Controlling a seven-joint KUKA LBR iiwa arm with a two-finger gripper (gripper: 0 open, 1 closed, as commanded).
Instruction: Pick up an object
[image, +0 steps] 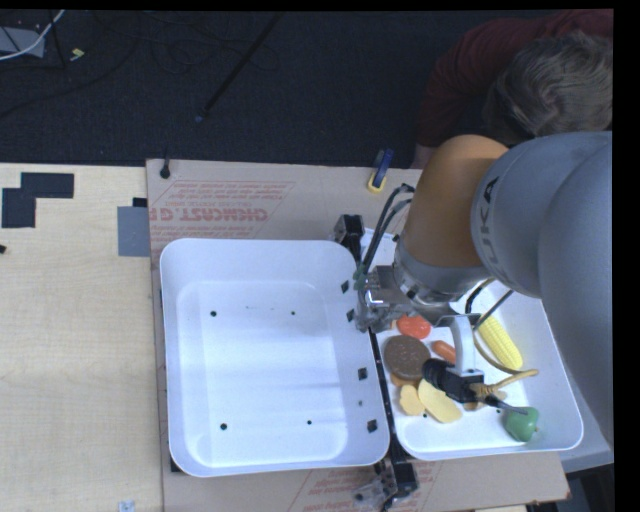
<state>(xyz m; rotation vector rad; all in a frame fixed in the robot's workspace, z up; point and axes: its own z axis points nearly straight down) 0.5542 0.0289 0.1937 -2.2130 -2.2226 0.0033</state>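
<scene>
Right now we see the pincer (372, 302) low in the cluttered bin (560, 440), hard against the rims where that bin meets the neighbouring bin (190, 300). The bulk of the arm (540, 230) hangs over it, so we cannot tell how far open it is or whether it has hold of anything. The things it might pick all lie on one side of it, away from the neighbouring bin: a red-orange piece (413, 326) just beside the pincer, a brown disc (406, 356) just past that and touching or nearly touching it, some yellow pieces (432, 402) beyond the disc, a corn cob (499, 343) well apart on the far side of the wrist, and a green piece (521, 424) farthest off, near the bin's corner. We judge the wall to be the chief hazard: so close to the rims, the pincer may close on bare plastic or catch the bin's edge and drag the bin along as it lifts. The pieces nearest it are crowded together, so a grasp aimed between them may nudge the red-orange piece aside or wedge on the disc, which looks flat and hard to get under. A slight miss towards the rims would, we think, bring the pincer up with nothing.
</scene>
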